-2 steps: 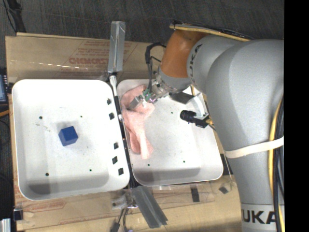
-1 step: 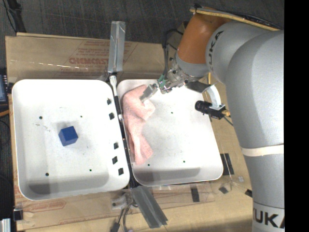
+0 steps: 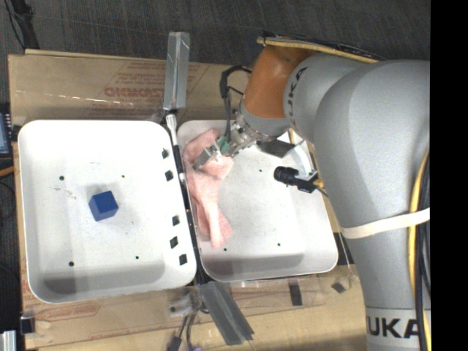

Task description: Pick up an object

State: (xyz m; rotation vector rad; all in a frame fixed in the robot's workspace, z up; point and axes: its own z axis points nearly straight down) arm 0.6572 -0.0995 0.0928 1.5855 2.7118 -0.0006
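Camera view looks down on a pink cloth [image 3: 206, 189] lying along the left wall of the right bin [image 3: 314, 251], its top bunched in the far left corner and its tail trailing toward the near edge. My gripper [image 3: 219, 151] sits right at that bunched end, touching it or just over it; whether my jaws are apart, together, or clamped on a fold, I cannot tell, since my wrist and the fabric blur together there. My worry is that I would pinch one thin layer that slips free on the lift, or that fingers this near the wall would scrape the rim instead. A blue cube [image 3: 104, 205] rests well apart in the left bin [image 3: 44, 284]. My own arm covers the right bin's far right corner.
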